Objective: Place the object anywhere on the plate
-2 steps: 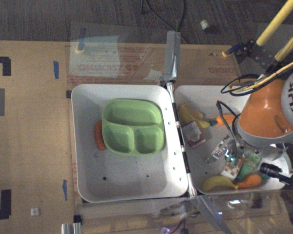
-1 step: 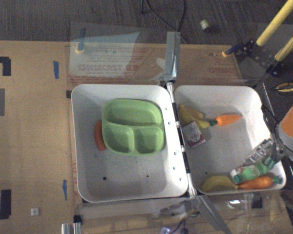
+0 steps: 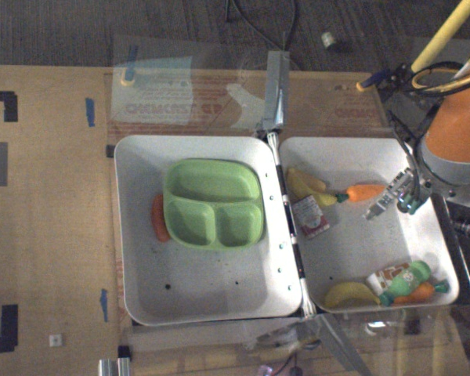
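Camera view: two-finger metal gripper [image 3: 385,197] hangs in right white bin [image 3: 376,153], fingers spread, grasping nothing, just beside orange plastic carrot [image 3: 363,193]. Green three-compartment plastic plate [image 3: 214,203] sits in left white bin [image 3: 196,288].

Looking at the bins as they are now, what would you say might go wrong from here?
The gripper sits beside the carrot, which lies close to the banana and a small packet, so a grasp may nudge or catch a neighbour. The green plate is in the other bin, so the carry must clear the divider.
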Tool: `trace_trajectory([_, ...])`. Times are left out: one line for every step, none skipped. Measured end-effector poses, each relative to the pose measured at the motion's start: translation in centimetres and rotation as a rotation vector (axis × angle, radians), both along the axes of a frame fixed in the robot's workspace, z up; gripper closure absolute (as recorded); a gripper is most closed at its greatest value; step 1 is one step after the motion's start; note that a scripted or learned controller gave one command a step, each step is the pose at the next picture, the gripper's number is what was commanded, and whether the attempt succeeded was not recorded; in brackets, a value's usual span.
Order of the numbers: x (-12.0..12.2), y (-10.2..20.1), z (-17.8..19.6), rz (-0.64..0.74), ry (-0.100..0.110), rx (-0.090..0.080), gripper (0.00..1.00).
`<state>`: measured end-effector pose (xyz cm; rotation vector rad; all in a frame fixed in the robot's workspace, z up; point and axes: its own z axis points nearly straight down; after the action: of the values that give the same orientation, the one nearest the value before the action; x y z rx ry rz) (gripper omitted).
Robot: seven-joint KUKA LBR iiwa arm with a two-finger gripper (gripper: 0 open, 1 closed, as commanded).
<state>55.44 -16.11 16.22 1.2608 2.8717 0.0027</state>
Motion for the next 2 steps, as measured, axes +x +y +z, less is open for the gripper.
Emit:
trace_trajectory([-5.0,3.7,-4.8,0.185,0.004,0.001,1.0])
trace_trajectory([-6.1,-5.5,-7.3,0.28,-0.005,-0.006,1.0])
